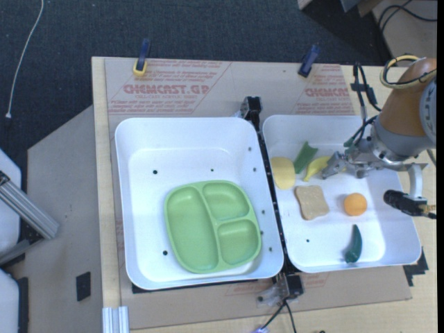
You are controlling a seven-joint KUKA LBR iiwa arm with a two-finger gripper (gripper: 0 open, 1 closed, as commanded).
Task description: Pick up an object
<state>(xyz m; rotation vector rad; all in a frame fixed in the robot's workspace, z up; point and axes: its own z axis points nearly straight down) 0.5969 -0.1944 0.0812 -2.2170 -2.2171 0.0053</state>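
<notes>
One green pepper (354,245), long axis near-vertical.

Overhead lighting is bright and even: both white bins (132,151) read slightly overexposed, with the right bin's floor nearly washed out, while the dark carpet (83,19) beyond the tabletop (104,186) stays dim. Shadows are soft and short, seen as a faint grey edge under the green tray (208,224) and beneath the arm (406,127) on the right. Focus is moderate throughout with general low-resolution softness; the printed lettering on the tabletop is legible but fuzzy, and small items show blurred outlines and colour bleed.
</notes>
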